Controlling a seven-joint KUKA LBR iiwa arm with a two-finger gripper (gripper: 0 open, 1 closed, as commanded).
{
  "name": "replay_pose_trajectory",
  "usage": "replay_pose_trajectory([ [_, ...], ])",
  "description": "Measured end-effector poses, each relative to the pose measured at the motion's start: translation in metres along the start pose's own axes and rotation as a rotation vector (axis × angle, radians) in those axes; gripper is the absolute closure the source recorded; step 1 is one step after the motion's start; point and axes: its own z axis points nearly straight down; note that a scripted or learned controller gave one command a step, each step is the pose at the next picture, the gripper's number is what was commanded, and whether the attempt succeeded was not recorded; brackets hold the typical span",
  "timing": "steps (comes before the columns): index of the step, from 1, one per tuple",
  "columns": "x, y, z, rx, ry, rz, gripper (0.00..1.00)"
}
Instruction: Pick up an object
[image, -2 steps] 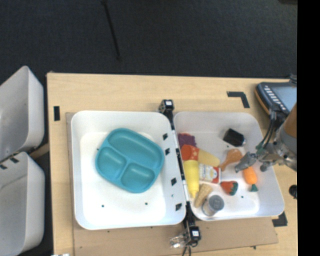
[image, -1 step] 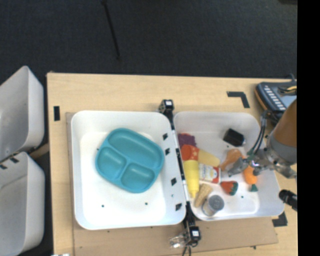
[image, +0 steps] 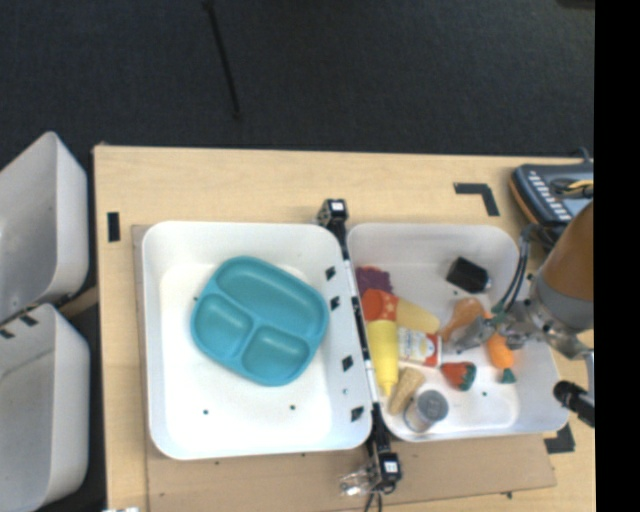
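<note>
Orange carrot toy (image: 499, 352) lies in the right bin (image: 420, 240), just under my gripper (image: 487, 328). I cannot tell if the gripper is open or closed. Toys sit close here: a tan piece (image: 463, 318) beside it and a red strawberry (image: 459, 375) near. I think I should drop straight down on 1 toy, close slowly, then lift.

teal plate (image: 260, 320), yellow bottle (image: 383, 352), black block (image: 467, 274), white bins (image: 160, 400).

One fixed camera above – slanting down on both bins (image: 160, 300)
</note>
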Motion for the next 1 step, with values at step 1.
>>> replay_pose_trajectory([
  [1, -0.0013, 0.004, -0.0119, -0.015, -0.004, 0.004, 1.0],
])
